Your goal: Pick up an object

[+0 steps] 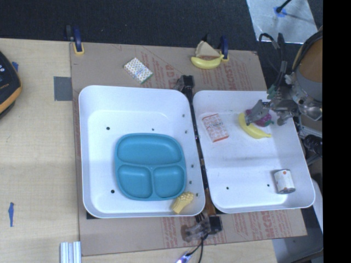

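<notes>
The two-finger gripper [259, 115] is lowered into the right white plastic bin [241, 199], directly over the curved yellow toy banana [253, 129]. The banana is judged not yet lifted; grasping and raising remain, and whether the claw is apart or together cannot be told.

The hand [262, 115] covers the upper part of the yellow banana [253, 129], and its fingers blur together.

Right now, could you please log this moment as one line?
phase: reaching | gripper: over banana in right bin | grasp: unconfirmed | left bin: blue tray
</notes>
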### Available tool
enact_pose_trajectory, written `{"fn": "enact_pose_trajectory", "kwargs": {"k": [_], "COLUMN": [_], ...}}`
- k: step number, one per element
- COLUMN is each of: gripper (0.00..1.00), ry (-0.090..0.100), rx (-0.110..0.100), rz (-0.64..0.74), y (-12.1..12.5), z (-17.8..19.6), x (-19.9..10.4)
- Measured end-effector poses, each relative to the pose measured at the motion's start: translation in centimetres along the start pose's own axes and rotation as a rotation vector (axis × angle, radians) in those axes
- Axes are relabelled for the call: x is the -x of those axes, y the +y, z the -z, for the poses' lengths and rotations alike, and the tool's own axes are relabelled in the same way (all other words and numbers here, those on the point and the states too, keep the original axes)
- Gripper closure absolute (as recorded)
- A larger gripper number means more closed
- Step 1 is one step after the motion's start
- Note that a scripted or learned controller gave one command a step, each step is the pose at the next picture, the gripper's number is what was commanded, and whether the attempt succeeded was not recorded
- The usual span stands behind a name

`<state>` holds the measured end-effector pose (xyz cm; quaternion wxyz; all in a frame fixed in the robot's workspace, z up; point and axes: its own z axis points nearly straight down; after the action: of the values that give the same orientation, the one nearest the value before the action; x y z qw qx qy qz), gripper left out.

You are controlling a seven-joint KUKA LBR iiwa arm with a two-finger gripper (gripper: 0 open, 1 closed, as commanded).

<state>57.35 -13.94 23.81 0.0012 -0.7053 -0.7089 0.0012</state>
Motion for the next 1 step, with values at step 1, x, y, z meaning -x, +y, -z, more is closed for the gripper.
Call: {"fn": "enact_pose_trajectory", "kwargs": {"k": [1], "gripper": [0.0], "ry": [-0.002], "rx": [-0.001], "rz": [-0.001], "y": [2.2], "z": [-5.55], "x": [6.18]}}
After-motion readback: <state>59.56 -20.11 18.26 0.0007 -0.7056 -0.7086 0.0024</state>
